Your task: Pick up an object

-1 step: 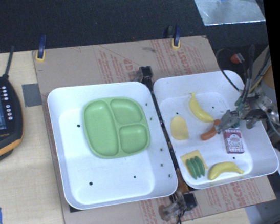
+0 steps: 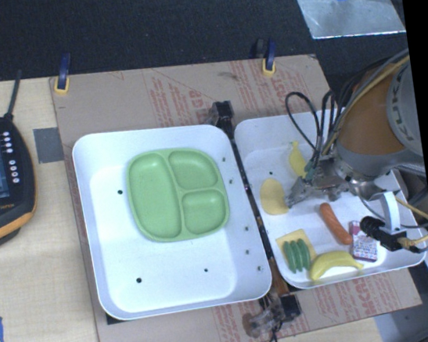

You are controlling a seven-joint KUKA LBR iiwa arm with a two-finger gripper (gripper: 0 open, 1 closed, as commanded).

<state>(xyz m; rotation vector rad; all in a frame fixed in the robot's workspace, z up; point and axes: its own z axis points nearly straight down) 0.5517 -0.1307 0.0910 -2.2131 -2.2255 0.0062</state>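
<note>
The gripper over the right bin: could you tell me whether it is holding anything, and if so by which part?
It cannot be told. The gripper sits low in the right bin beside a pale yellow item, with nothing seen between its fingers.

Red printing runs along cardboard sheet [image 2: 187, 91] under bins, upper part of frame; too small to read. Arm housing [image 2: 407, 111], right edge: partial letters, illegible.

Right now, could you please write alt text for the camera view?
The grey arm's gripper hangs low over the right white bin, among a yellow banana, an orange carrot and other toy foods. The left white bin holds a green divided plate.
</note>
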